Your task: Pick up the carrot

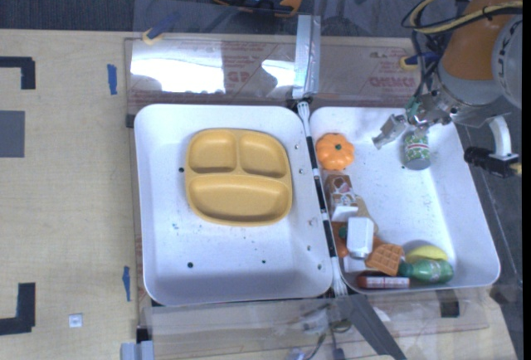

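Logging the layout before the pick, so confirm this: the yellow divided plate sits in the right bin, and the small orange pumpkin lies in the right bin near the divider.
One thing is wrong: the yellow divided plate sits in the left bin, not the right one. The camera view shows it there. The small orange pumpkin does lie in the right bin near the divider.

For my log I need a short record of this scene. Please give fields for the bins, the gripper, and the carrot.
left bin: holds a yellow divided plate
right bin: holds a small pumpkin, a can, a waffle and other toy food
gripper: above the right bin's far side, next to the can
carrot: cannot identify it with certainty
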Controlling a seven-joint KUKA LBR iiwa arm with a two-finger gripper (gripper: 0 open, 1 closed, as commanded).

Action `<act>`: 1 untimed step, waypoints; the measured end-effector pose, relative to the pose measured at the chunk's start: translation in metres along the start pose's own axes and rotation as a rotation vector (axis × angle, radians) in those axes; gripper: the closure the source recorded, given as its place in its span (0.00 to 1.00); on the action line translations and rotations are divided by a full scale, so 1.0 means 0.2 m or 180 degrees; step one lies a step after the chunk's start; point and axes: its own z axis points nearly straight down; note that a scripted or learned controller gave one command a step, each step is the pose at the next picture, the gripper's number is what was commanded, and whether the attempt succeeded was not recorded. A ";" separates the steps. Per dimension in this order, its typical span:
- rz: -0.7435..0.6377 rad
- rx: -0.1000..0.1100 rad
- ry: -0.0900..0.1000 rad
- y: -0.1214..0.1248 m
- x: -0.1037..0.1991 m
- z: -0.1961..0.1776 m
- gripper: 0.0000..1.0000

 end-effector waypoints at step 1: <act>-0.0223 0.0027 0.0015 0.11 0.28 0.24 0.00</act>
